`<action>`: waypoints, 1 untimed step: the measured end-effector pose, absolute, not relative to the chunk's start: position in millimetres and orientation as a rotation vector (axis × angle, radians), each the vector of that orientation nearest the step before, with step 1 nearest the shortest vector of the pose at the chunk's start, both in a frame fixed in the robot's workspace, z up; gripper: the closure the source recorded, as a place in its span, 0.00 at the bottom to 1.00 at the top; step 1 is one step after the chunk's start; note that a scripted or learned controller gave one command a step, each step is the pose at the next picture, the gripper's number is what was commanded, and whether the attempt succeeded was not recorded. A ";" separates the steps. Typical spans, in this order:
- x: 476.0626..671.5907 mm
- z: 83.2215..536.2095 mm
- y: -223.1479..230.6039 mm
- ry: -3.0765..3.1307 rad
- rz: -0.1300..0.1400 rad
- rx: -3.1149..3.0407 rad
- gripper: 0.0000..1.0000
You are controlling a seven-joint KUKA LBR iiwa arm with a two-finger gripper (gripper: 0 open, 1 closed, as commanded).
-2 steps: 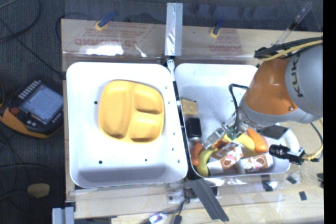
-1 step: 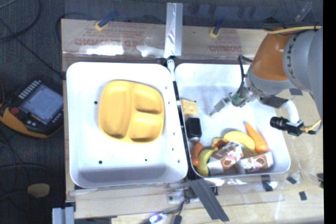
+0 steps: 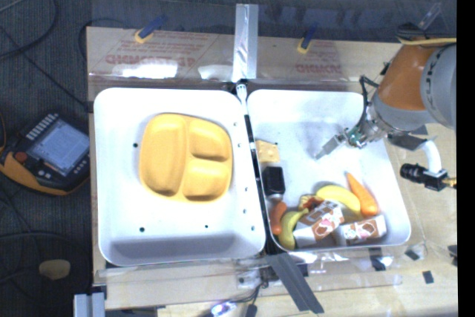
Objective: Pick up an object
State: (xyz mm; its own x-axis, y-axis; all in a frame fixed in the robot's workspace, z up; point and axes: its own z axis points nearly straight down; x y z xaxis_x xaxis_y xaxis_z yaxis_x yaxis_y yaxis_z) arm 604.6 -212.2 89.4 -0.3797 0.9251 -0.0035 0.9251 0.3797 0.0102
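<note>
My gripper [image 3: 332, 144] hangs over the bare upper middle of the right bin [image 3: 304, 111], pointing down and to the left, with the orange-banded wrist behind it at the bin's right wall. The pile lies below it along the bin's near side: a yellow banana [image 3: 338, 194], an orange carrot [image 3: 361, 193], two brown-and-white cartons [image 3: 326, 219], a red piece [image 3: 277, 211] and a green-yellow piece [image 3: 291, 223]. A tan cracker [image 3: 267, 152] and a small black block [image 3: 274, 179] lie by the bin's left wall. Nothing shows at the gripper tip.
The left bin [image 3: 119, 226] holds a yellow divided plate [image 3: 185, 157]. A metal strip [image 3: 246, 41] stands behind the divider between the bins. A handheld pendant [image 3: 52, 152] lies on the floor at the left.
</note>
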 end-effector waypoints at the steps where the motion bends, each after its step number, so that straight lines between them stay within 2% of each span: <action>1: 525.7 90.9 -215.0 2.693 0.005 1.593 0.00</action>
